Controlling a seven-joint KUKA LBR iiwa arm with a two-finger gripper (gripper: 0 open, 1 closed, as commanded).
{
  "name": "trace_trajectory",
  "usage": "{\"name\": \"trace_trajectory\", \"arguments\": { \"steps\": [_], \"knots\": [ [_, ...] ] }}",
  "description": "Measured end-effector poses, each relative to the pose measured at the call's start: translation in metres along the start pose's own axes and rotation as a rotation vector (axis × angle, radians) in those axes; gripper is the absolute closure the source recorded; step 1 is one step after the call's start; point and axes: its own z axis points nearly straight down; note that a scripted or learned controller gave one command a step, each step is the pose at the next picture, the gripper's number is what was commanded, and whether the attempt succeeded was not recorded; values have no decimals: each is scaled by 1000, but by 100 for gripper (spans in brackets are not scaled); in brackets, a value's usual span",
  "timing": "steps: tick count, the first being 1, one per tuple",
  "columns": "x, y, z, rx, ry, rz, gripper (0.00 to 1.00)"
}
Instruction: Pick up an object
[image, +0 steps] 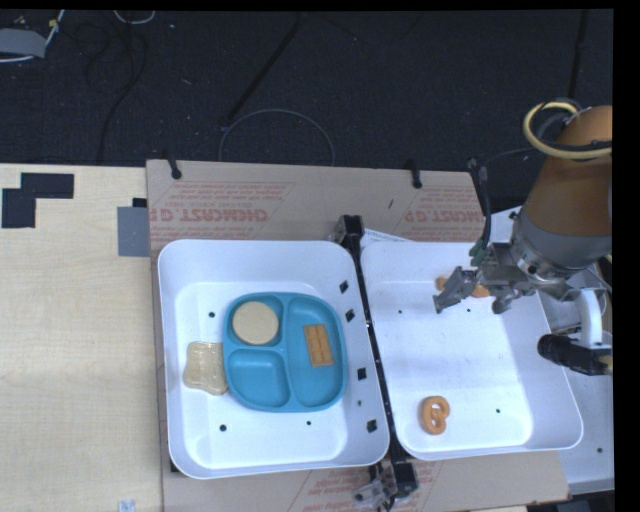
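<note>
My gripper (474, 293) hangs over the back of the right bin (560, 420), its two dark fingers (450, 290) spread apart and open. A small orange piece (483, 291) shows between them; I cannot tell whether either finger touches it. An orange pretzel-shaped toy (434, 414) lies near the right bin's front, well below the gripper. In the left bin (190, 440) a blue divided tray (285, 385) carries a round tan disc (254, 322) and an orange rectangular cracker (319, 345). A pale toast-like piece (205, 367) lies against the tray's left side.
A black divider (366, 340) runs between the two bins. The arm's grey and orange body (570, 190) looms over the right bin's back right corner. A black fitting (575, 350) sits at that bin's right rim. Bare white floor lies in the middle of the right bin.
</note>
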Motion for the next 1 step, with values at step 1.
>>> {"name": "trace_trajectory", "arguments": {
  "steps": [1],
  "knots": [
    [0,2,-6,-12,-2,-2,0]
  ]
}}
